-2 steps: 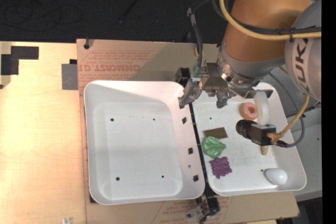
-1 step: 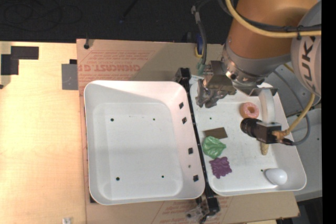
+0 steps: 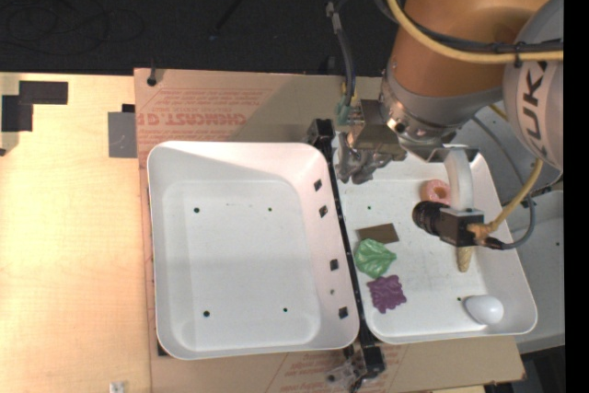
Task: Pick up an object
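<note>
1. The gripper [image 3: 361, 163] hangs below the arm's [image 3: 469, 32] orange band, over the far left corner of the right bin [image 3: 520, 313], close to the divider between the two bins. Its dark fingers point down, but the view does not settle whether they are spread or closed; nothing can be made out between them.
2. In the right bin, nearest the gripper, a flat brown square piece [image 3: 378, 234] lies toward the bin's middle.
3. Just in front of the brown piece sits a crumpled green object [image 3: 375, 257], and touching its near edge is a lumpy purple object [image 3: 387, 292].
4. Toward the right bin's far right side a small pink object [image 3: 434, 191] shows, partly hidden by a black-and-white fixture on the arm.
5. A slim tan stick-like object [image 3: 465, 259] lies along the bin's right side.
6. A rounded white object [image 3: 484, 308] rests in the bin's near right corner.
7. The left bin [image 3: 175, 161] stands beside the right bin.
</note>
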Motion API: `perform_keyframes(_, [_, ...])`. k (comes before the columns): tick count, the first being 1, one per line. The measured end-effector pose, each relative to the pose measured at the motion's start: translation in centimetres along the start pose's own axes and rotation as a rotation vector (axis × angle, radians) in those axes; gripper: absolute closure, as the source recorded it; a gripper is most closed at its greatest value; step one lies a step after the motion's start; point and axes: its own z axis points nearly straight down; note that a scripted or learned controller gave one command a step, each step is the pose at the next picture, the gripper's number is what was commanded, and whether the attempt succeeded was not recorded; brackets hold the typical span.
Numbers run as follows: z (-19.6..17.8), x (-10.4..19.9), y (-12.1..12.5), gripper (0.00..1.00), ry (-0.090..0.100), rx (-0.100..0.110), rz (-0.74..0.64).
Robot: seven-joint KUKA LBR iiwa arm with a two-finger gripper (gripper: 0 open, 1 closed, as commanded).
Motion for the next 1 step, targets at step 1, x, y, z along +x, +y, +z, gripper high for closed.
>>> perform_keyframes(1, [11.47,-3.95,-6.02,1.00,-0.002,0.018,0.006])
